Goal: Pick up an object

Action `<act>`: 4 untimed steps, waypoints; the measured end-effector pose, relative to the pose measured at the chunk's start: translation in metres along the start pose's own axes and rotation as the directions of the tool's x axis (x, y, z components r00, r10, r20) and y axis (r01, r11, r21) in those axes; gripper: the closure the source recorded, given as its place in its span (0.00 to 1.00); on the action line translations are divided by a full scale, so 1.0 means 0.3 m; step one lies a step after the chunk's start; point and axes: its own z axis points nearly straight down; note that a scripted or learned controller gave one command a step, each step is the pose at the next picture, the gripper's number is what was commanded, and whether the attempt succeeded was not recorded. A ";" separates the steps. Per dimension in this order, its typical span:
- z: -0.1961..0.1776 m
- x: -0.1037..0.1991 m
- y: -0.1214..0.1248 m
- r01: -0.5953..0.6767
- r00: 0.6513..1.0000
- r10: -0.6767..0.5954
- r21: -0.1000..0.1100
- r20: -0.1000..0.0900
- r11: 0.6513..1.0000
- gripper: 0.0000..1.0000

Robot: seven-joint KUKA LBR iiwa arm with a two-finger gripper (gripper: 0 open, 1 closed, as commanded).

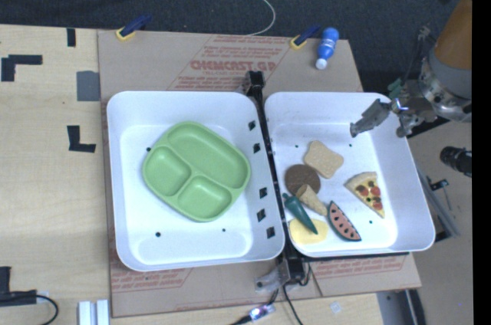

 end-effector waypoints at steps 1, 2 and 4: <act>0.431 0.228 -0.154 0.004 1.000 -0.003 0.017 -0.007 1.000 0.00; 0.623 0.177 -0.091 -0.001 1.000 0.001 0.004 0.000 1.000 0.00; 0.610 0.214 0.039 0.000 1.000 0.000 -0.008 0.002 1.000 1.00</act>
